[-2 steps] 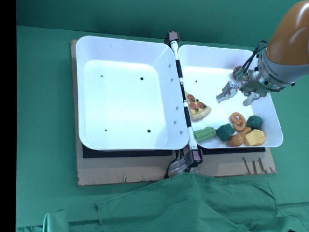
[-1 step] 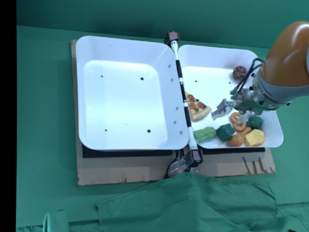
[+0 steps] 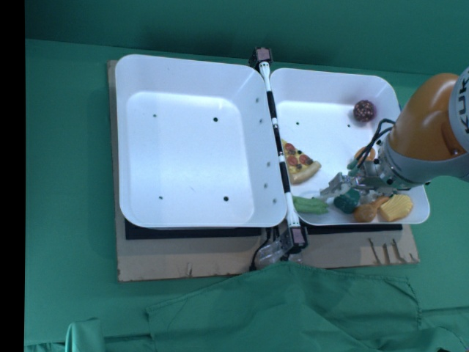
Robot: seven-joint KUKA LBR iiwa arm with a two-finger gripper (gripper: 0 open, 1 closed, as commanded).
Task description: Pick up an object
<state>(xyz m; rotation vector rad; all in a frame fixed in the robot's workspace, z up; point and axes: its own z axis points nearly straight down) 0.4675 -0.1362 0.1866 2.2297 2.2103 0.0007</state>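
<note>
While reaching into the right bin (image 3: pixel 322 86), the gripper (image 3: pixel 343 188) is hovering low.
Its jaws are spreading apart, holding nothing, just above the green vegetable (image 3: pixel 311 205) and teal piece (image 3: pixel 347 202).

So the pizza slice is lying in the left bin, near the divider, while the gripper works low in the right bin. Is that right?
Not quite. The camera view shows the pizza slice in the right bin, close to the divider, not in the left bin. The rest holds: the gripper is low in the right bin.
</note>
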